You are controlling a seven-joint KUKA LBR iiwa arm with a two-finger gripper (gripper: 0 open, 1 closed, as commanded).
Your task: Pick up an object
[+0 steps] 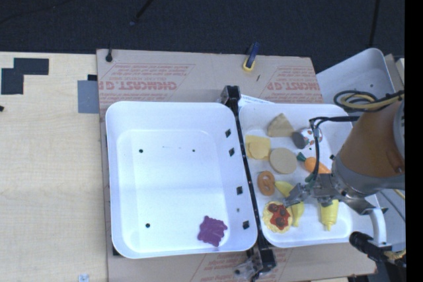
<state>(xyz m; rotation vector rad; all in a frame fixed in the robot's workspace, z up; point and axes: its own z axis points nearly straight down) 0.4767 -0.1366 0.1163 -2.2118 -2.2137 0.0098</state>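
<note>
Nearest my viewpoint, at the bottom edge, a black clamp (254, 266) sits where the two bins meet. Left bin (125, 142): I see one purple toy (212, 230) lying near its front right corner, well apart from everything else. Right bin (310, 238): a cluster of play food. From back to front I note a tan wedge (281, 124), a grey lump (299, 139), a yellow slice (258, 146) touching a round beige disc (283, 160), a brown ring (266, 182), an orange piece (316, 166), a small pizza with red topping (278, 216) by the front wall, and a yellow bottle (329, 212) beside it. My arm (370, 148) enters from the right, orange band uppermost. Its gripper (301, 195) hangs low over the front half of the right bin, just beside a yellow piece (289, 191) and above the pizza. I cannot tell whether the fingers are apart or together, nor whether they hold anything. A blue and yellow clip (250, 57) rests at the cardboard's far edge.
</note>
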